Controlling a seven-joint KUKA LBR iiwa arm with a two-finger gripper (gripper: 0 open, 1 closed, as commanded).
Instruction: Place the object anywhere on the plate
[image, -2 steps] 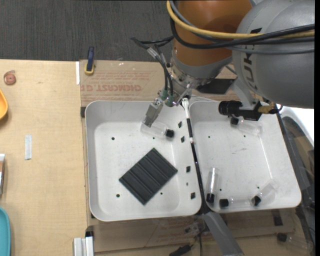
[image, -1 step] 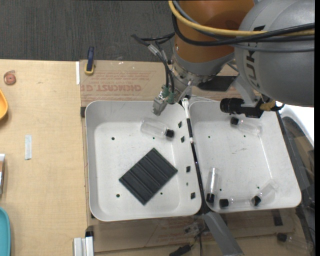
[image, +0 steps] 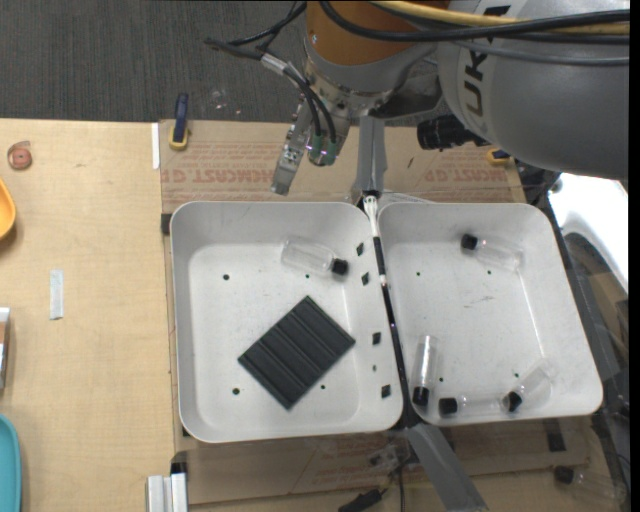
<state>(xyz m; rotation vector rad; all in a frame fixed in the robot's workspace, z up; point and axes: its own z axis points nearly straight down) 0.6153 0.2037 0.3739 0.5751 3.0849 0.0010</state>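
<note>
I judge the small clear plastic vial with a black cap (image: 312, 259) light, slippery, best pinched mid-barrel; the claw's (image: 288, 170) state I cannot tell.

Plastic, ribbing and cardboard

Both white bins (image: 200, 300) look like smooth, faintly glossy plastic; the dark plate (image: 296, 351) is matt and ribbed; the vials (image: 310, 258) are clear plastic; the table (image: 80, 230) looks like matt cardboard.

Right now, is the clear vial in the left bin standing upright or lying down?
Lying down. The vial rests on its side on the left bin floor, black cap pointing right, beyond the dark ridged plate.
</note>
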